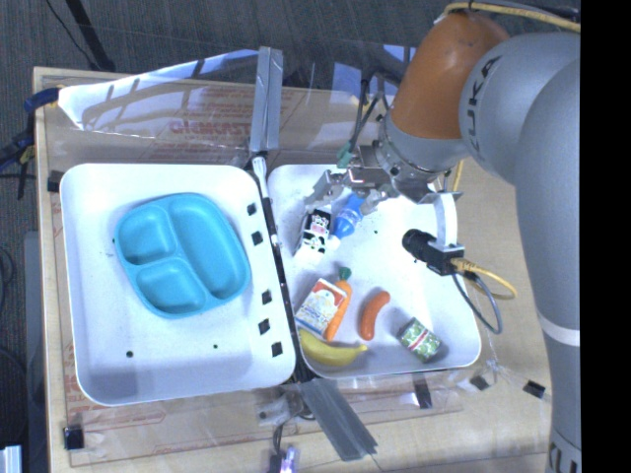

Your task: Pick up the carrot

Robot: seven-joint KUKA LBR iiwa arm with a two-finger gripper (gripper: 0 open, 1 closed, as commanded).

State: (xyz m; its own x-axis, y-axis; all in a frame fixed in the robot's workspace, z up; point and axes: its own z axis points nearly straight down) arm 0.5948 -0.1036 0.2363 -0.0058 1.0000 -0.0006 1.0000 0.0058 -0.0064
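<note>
Carrot (341, 306) lay in the right bin (449, 299), low down, at about 7 o'clock from the middle of that bin. It was orange and thin, with a small green top pointing up. It was tilted a little, and it leaned right against a small juice carton (318, 306) on its left. A banana (333, 350) lay just under both of them, touching or nearly touching. A red-orange sausage (373, 313) lay just to the right of the carrot, at 3 o'clock from it, with a gap between them. A small green can (420, 339) sat farther to the right.

The gripper (340, 180) hung at the top of the right bin, at 12 o'clock from the carrot and well apart from it. Its fingers looked spread wide, with nothing between them. A blue bottle (347, 216) and a little black and white cow toy (315, 231) lay just below it.

The left bin (99, 353) held a blue plate with three parts (181, 252).

I think the carrot would be tricky to grab, because the carton and banana crowded it.
</note>
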